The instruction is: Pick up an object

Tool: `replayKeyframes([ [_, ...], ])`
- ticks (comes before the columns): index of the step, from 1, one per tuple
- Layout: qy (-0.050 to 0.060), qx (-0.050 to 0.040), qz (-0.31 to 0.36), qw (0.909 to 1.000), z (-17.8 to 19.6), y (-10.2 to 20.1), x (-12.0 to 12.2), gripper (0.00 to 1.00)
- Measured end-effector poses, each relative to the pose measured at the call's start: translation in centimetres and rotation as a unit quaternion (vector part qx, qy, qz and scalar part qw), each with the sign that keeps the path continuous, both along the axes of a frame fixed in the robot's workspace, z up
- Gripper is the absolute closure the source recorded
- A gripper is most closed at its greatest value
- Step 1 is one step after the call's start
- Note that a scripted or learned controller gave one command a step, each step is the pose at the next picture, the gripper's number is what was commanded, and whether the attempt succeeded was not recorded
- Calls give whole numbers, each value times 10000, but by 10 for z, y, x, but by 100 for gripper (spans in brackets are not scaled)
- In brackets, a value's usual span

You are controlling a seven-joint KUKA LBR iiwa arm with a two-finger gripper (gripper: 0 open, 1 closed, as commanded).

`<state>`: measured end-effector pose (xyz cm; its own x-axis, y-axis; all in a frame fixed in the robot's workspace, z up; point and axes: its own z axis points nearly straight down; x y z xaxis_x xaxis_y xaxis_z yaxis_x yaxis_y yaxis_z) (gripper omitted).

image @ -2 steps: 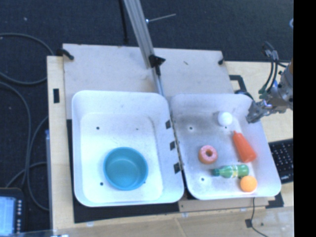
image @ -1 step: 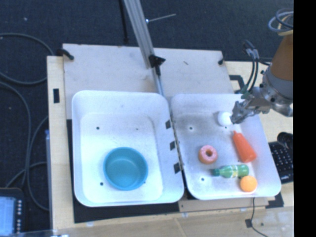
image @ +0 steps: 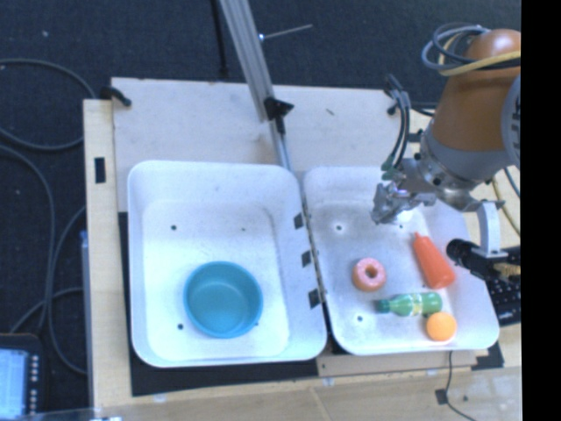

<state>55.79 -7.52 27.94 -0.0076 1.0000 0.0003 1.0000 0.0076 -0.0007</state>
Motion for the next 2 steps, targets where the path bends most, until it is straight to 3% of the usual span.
replayKeyframes([
  [1, 11, 2, 2, 10000, -21, 49, 1, 100],
  [2, -13, 8, 9, 10000, -18, 97, 1, 100],
])
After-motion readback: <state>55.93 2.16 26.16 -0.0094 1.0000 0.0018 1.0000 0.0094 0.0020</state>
